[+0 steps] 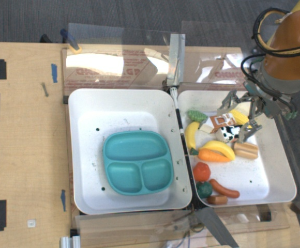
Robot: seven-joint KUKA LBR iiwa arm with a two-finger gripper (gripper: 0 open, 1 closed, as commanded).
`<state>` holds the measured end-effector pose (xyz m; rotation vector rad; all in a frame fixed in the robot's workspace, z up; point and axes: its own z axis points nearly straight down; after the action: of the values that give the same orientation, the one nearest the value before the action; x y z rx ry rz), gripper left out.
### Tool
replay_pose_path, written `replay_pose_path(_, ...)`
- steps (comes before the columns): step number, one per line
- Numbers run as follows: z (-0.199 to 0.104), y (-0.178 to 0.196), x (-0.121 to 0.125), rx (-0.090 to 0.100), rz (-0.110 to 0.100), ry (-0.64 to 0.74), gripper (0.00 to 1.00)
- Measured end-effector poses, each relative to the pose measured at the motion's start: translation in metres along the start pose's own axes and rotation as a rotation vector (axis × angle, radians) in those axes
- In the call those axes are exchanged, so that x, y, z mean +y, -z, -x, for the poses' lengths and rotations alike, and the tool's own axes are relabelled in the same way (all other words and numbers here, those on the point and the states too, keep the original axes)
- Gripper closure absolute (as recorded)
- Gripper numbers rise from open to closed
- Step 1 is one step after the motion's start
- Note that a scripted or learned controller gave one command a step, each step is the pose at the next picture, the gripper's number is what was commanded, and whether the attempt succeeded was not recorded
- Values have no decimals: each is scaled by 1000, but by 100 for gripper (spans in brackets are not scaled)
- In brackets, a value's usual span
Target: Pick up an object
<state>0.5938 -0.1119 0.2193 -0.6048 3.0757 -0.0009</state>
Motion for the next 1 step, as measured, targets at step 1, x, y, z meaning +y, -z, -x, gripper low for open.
replay_pose_path(1,-16,-121,8,-4,-3,-71,0)
